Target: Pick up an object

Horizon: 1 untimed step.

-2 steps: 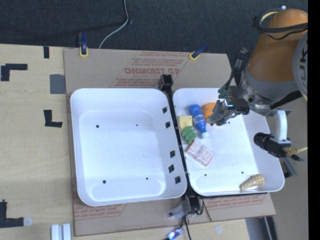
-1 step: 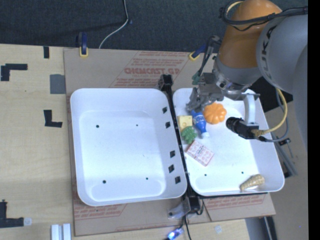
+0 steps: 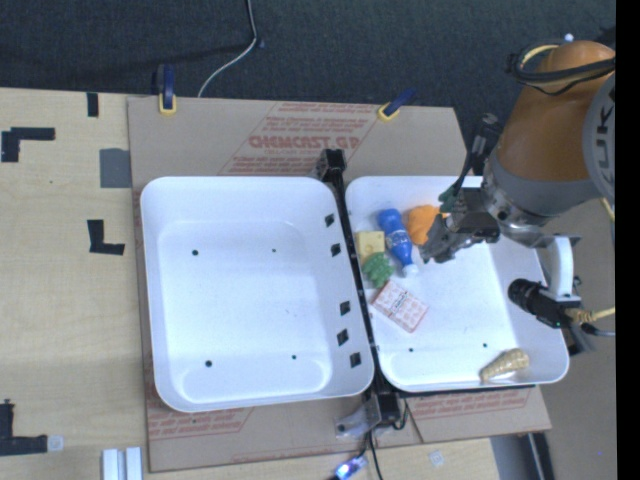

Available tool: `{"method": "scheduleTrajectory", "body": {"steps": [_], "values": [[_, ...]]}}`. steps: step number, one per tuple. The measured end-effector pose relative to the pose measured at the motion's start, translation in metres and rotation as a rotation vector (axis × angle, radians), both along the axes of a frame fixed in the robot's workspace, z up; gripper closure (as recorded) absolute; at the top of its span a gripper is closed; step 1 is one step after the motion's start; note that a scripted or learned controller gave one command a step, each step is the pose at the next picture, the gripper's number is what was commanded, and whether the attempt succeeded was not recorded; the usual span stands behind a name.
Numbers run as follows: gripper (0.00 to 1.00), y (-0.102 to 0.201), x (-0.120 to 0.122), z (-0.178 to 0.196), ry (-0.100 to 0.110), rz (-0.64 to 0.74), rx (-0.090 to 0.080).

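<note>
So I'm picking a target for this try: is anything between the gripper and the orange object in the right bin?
Nothing visible. The gripper sits right beside the orange object, at its lower right; the blue bottle lies on the object's far side.

Camera: single, fixed above the tabletop (image 3: 60,268), looking down at a slant.
Facing: left bin (image 3: 240,288) and right bin (image 3: 470,348) side by side, mid-frame.
Range: moderate; both bins whole in frame.
Arm (image 3: 550,138): enters from right edge.
</note>
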State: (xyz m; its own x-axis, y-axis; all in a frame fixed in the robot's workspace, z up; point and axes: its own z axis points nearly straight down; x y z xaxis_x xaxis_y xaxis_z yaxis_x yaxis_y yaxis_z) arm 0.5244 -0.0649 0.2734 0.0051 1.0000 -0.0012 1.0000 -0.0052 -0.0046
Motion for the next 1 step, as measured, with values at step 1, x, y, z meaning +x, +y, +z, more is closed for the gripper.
{"method": "scheduleTrajectory", "body": {"steps": [1], "values": [[1.00, 0.0543, 0.0205, 0.0029, -0.004, 0.012, 0.002]]}}
